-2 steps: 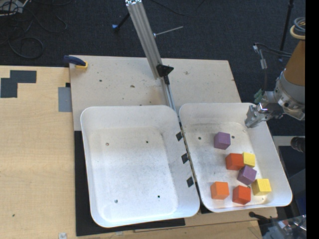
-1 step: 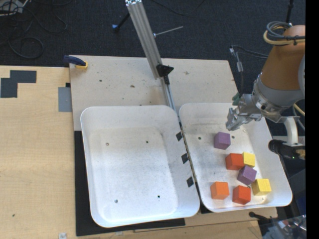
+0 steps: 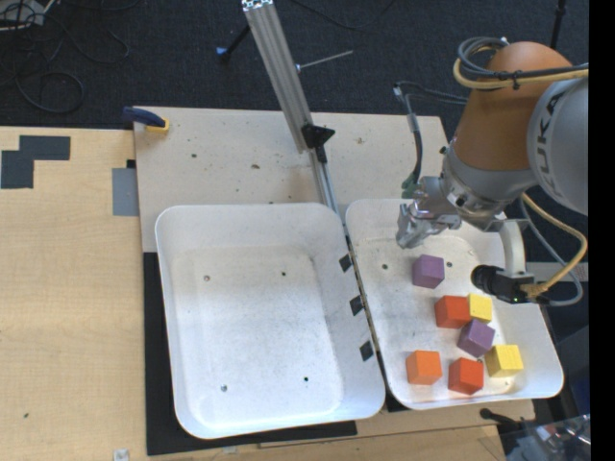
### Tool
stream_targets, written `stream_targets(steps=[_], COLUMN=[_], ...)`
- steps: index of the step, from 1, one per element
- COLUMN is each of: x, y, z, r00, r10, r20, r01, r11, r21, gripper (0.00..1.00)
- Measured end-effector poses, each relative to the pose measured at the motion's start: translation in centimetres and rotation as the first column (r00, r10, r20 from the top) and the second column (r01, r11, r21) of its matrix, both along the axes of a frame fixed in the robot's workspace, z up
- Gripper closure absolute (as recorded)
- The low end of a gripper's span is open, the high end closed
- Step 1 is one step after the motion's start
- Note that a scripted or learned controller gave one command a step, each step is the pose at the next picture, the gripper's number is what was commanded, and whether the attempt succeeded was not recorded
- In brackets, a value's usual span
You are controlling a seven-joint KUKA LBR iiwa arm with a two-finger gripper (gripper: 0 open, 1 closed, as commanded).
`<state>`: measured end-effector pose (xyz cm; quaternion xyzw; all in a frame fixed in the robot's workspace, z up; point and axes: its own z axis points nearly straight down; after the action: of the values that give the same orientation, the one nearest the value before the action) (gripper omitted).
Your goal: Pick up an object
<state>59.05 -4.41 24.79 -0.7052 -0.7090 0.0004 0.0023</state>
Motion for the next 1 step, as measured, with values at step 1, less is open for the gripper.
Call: stream_targets(steps=[1], x=[0.61], y=[5.11], z=[0.44], r00=[1.000], r10=[-0.001], r20=[0.002], r01=[0.001], r11=[1.000], r21=[-0.001], gripper=[1.00])
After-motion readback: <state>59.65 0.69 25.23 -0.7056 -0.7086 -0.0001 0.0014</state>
